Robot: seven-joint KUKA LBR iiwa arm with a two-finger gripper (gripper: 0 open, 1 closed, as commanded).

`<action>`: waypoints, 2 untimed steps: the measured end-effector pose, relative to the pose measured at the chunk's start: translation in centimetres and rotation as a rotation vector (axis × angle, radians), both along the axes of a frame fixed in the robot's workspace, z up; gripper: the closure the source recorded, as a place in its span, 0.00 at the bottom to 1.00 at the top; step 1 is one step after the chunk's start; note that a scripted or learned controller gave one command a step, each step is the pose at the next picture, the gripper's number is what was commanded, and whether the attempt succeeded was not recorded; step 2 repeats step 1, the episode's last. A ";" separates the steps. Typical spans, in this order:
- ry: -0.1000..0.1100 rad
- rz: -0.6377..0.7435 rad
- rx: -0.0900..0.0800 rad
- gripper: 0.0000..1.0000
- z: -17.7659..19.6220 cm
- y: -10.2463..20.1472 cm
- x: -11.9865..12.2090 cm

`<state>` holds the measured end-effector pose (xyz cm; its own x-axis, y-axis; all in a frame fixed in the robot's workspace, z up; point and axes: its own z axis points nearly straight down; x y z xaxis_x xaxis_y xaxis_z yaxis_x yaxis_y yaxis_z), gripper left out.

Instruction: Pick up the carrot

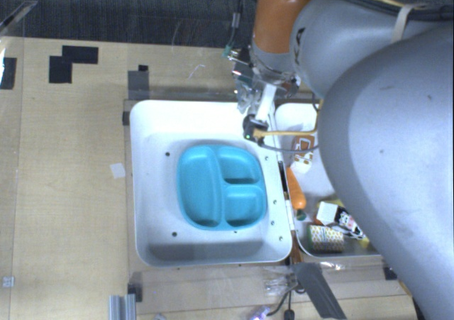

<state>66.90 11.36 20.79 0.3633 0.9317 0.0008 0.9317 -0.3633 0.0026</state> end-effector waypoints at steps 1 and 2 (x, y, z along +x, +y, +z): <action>-0.001 -0.418 0.002 1.00 0.0 -1.0 0.0; -0.001 -0.418 0.002 1.00 0.0 -1.0 0.0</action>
